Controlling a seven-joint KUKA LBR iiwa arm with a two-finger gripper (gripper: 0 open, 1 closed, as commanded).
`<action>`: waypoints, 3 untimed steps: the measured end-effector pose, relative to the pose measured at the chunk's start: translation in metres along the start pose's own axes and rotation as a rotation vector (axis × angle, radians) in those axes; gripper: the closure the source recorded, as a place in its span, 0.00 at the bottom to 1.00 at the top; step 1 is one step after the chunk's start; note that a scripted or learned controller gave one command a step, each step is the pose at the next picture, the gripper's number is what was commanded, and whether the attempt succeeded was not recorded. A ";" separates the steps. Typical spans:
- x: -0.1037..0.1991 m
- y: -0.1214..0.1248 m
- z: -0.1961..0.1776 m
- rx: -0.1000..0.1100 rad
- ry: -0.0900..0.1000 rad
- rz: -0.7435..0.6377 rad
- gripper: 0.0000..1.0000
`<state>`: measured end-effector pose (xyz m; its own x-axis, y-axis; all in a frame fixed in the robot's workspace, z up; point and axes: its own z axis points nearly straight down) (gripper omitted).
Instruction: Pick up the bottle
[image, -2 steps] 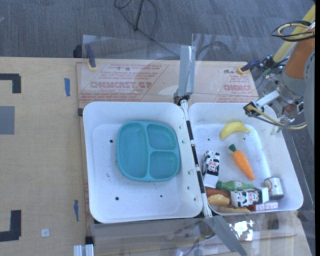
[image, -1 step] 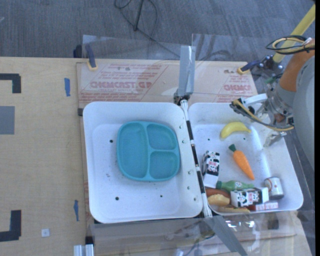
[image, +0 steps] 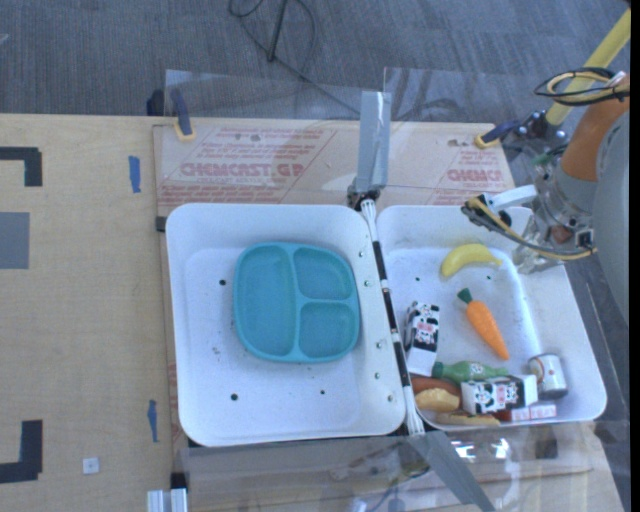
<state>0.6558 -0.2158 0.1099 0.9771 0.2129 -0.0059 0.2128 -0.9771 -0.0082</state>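
The bottle (image: 463, 371) is small and green. It lies on its side near the front of the right bin (image: 590, 350), pressed among other items. My gripper (image: 530, 245) hangs over the far right part of that bin, just right of the banana (image: 468, 259). It is well behind the bottle and apart from it. Cables and the wrist hide the gripper's tip.
A carrot (image: 485, 324), two cow-print cartons (image: 424, 326) (image: 497, 395), a small can (image: 548, 375) and a bread-like toy (image: 438, 399) share the right bin. The left bin (image: 200, 400) holds a teal divided plate (image: 297, 301). A ridge (image: 385, 310) separates the bins.
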 end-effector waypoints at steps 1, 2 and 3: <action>0.015 -0.056 -0.143 -0.006 0.001 -0.105 1.00; -0.003 -0.026 -0.308 -0.008 0.001 -0.431 1.00; -0.096 -0.088 -0.215 -0.004 -0.002 -0.377 1.00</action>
<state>0.5449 -0.1517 0.3257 0.8301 0.5576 -0.0048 0.5576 -0.8301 -0.0060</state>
